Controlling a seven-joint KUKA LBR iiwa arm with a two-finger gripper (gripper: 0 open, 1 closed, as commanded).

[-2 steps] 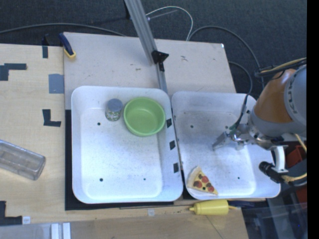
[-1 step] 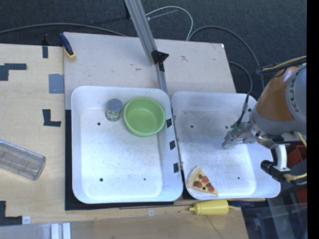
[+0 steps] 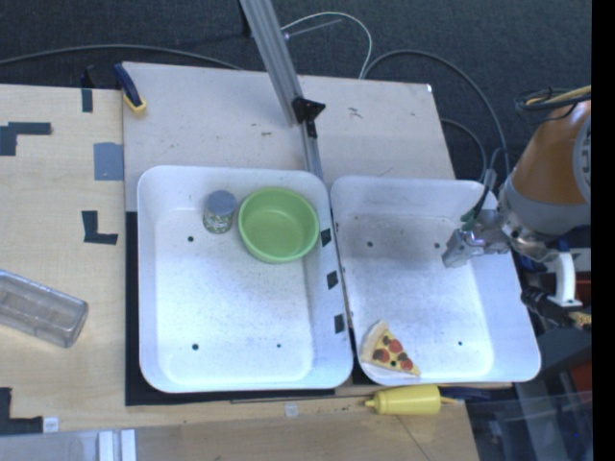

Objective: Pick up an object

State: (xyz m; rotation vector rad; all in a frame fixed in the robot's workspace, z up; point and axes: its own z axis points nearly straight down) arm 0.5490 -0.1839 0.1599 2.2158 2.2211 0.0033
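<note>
Camera view from above, read left to right. On the wooden bench at far left lies a clear plastic container on its side, well apart from the bins. A blue-and-yellow clamp rests near the upper left corner of the pale board beneath the bins. The left bin holds two items along its upper edge: a small grey-lidded jar, and touching or just beside it to the right, a green bowl, upright with its opening facing up. A metal rail slants down from the top toward the seam between the bins. The right bin holds a toy pizza slice in its lower left corner, lying flat against the bin wall. A yellow bottle lies on its side just outside the near rim of that bin. The gripper sits low over the upper right part of the right bin, carried by the grey arm with its orange band entering from the right. Whether its fingers are apart or together cannot be told; nothing is seen between them, and the pizza slice lies well apart from it.
</note>
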